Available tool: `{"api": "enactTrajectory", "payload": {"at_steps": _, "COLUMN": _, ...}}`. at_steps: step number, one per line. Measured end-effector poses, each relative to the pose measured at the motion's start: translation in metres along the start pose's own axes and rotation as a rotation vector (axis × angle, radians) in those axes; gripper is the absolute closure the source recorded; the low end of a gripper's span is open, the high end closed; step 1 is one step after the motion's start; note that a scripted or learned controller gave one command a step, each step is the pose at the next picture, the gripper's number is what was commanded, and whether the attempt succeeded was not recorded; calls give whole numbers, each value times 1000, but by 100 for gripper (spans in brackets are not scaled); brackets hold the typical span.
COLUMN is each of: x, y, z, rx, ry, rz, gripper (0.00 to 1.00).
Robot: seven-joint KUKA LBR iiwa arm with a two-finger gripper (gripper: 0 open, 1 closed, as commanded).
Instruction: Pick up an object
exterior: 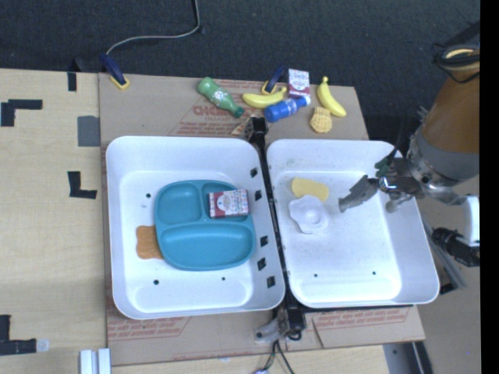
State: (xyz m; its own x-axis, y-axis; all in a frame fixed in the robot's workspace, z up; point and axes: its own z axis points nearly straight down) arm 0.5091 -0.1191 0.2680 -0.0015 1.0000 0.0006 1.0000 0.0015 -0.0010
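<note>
— From up here, where's the gripper (pixel 352 196) sitting?

— Over the right bin (pixel 405 279), reaching in from the right. It hangs just beside a yellow slice-shaped toy (pixel 310 188) and a white cup-like piece (pixel 309 215), which lie touching near the bin's left wall. I'd guess it is there because those two are the nearest things to grab.

— Open or closed?

— I cannot tell; it is a dark blur at this angle. Nothing sits between its tips that I can see.

— And the left bin (pixel 125 287)?

— A blue divided plate (pixel 204 226) with a small red-and-white carton (pixel 228 203) lying in its top-right compartment, and an orange toy (pixel 146 242) tucked against the plate's left edge.

— Behind the bins?

— Spare toys on the cardboard: a green bottle (pixel 219 97), two bananas (pixel 330 100), a blue bottle (pixel 282 110).
</note>
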Motion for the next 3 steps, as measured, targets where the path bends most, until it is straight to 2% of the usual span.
{"api": "enactTrajectory", "payload": {"at_steps": 1, "x": -23, "y": 65, "z": 126, "rx": 3, "ry": 0, "rz": 1, "gripper": 0}}
{"api": "enactTrajectory", "payload": {"at_steps": 2, "x": 23, "y": 125, "z": 182, "rx": -5, "ry": 0, "rz": -1, "gripper": 0}}
{"api": "enactTrajectory", "payload": {"at_steps": 3, "x": 22, "y": 125, "z": 172, "rx": -5, "ry": -1, "rz": -1, "gripper": 100}}
